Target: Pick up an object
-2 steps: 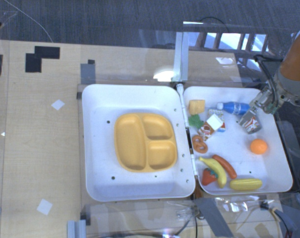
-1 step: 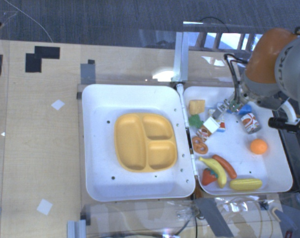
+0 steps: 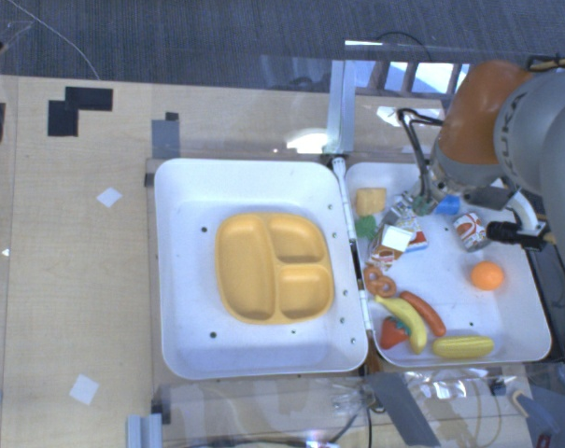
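Down among toys in the right-hand shallow white bin (image 3: 534, 343): two-finger gripper (image 3: 408, 208), spread of the claw impossible to tell from above. Nearest candidate just below it: small white-and-red card-like packet (image 3: 395, 240), crowded by a green block (image 3: 366, 227) and a pretzel-shaped toy (image 3: 379, 280). Better to descend straight, centre over one piece, avoid neighbours. Easier alternative: lone orange ball (image 3: 487, 275), well apart. Yellow compartment plate (image 3: 273, 267) in left bin, irrelevant.

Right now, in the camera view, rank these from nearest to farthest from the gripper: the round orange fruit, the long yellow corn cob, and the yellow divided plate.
Measured from the gripper at the top of the right bin:
1. Round orange fruit, right bin, off to the view's right and lower.
2. Long yellow corn cob, at the right bin's bottom edge.
3. Yellow divided plate, in the middle of the left bin.
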{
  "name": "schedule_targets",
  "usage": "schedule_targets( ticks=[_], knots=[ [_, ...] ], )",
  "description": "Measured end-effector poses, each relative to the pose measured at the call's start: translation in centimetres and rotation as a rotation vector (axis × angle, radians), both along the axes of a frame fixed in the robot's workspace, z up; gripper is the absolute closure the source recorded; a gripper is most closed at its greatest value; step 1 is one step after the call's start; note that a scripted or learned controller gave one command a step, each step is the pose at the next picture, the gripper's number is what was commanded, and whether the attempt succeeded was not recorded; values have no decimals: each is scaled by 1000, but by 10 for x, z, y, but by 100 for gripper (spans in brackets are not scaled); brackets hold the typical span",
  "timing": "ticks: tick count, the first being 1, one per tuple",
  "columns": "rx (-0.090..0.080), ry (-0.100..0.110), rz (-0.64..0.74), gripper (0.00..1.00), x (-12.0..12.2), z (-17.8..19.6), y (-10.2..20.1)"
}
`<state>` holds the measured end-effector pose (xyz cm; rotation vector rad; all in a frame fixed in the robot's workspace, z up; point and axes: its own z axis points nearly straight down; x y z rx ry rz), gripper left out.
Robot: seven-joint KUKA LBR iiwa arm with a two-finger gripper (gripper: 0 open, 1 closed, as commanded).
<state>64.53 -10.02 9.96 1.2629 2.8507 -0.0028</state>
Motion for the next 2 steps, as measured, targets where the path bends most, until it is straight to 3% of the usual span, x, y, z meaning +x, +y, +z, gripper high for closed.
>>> schedule_targets(
  ticks=[1,2],
  knots=[
    [-3,-19,8,100,5,17,1],
    [-2,-16,8,0,5,15,2]
  ],
)
